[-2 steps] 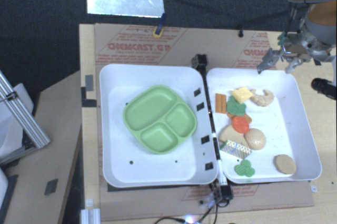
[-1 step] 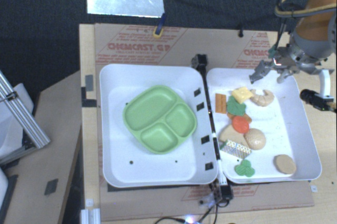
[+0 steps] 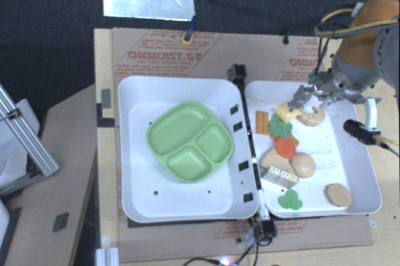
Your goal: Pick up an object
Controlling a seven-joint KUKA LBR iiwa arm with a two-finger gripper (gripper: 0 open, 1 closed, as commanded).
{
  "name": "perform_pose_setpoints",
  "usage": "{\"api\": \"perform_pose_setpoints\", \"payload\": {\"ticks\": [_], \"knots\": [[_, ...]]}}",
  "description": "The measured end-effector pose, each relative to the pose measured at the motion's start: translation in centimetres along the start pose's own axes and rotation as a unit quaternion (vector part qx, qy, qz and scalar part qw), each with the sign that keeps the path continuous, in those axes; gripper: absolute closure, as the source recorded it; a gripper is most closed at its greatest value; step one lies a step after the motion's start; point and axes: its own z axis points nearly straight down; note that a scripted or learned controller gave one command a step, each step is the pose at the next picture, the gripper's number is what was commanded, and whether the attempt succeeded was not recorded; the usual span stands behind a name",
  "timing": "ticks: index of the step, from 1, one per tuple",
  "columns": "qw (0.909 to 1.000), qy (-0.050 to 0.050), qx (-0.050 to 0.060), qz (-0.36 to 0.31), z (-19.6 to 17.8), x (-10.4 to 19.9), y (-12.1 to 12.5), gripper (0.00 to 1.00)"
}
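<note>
nearest, a tan cookie (image 3: 338,195) and green sprig (image 3: 290,200) lie in the right bin (image 3: 365,165), then a red tomato (image 3: 286,147), then the gripper (image 3: 304,98), spread, just above a yellow piece (image 3: 287,113).

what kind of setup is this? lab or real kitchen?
Most likely a robot lab grasping rig, not a kitchen. A grey and orange arm reaches over two white bins on a cardboard-covered bench; one holds a green divided plate, the other toy food.
</note>
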Motion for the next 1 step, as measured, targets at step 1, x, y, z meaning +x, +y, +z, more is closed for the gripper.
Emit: {"api": "perform_pose_setpoints", "payload": {"ticks": [1], "knots": [[1.0,0.0,-0.001,-0.001,4.61,0.24,0.29,0.0]]}}
